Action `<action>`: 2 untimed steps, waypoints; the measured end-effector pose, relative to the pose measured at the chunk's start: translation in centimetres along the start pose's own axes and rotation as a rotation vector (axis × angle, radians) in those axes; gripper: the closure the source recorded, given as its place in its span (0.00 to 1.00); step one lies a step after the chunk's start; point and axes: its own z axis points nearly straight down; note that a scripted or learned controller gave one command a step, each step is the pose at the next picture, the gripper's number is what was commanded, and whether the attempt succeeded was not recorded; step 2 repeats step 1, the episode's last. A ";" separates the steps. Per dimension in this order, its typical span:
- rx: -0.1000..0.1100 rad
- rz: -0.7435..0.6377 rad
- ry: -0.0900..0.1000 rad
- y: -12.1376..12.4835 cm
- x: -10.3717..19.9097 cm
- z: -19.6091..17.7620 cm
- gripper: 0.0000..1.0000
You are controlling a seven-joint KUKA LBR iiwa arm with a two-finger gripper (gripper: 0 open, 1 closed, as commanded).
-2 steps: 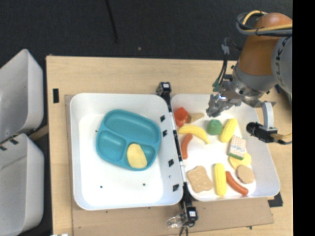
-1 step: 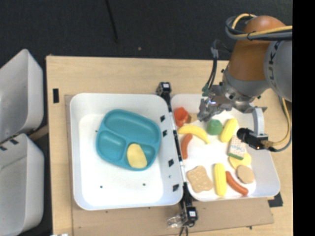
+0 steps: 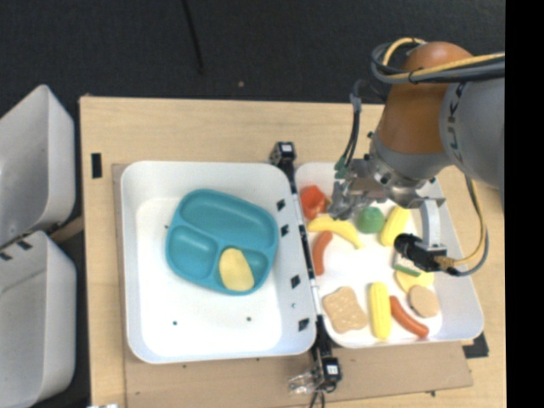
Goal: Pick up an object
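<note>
Seemingly just above the banana [image 3: 334, 227], the hand [image 3: 347, 195]; grip state unclear.

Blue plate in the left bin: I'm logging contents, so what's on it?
A yellow oval piece lies in a compartment of the blue plate. What's beneath the piece is covered.
</note>
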 end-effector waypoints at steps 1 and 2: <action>-0.003 0.004 0.000 0.1 -1.0 -1.5 1.00; -0.003 0.004 0.000 0.1 -1.0 -1.5 1.00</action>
